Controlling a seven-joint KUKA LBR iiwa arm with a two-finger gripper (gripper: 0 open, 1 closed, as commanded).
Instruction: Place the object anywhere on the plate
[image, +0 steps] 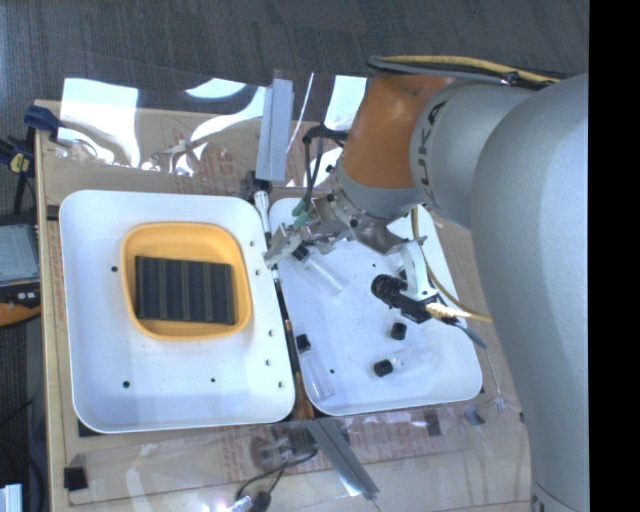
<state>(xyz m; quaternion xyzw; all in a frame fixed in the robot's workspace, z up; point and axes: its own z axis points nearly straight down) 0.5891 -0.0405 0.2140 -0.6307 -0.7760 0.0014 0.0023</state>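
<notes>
Camera view: the task is judged not done. The yellow plate (133, 262) is seated in the left bin (85, 330). A dark ribbed panel (186, 290) is seen filling the plate's middle. Whether it is part of the plate or a thing laid on it cannot be told. Nothing else is seen on the plate.

The gripper (292, 238) is positioned over the top-left corner of the right bin (450, 375), just beside the divide between the bins. Whether it is open or closed cannot be told, as the tip is lost in clutter. Nothing is seen held.

Right bin contents: three small black pieces (398, 329) are noted, one mid-bin, one nearer the front edge, one by the left wall. All are well apart from the plate. The task's object is taken to be one of these, so it is placed in the right bin, loose on the floor.

Left to do, as judged: a piece is to be grasped, carried across the divide and set down on the plate.
</notes>
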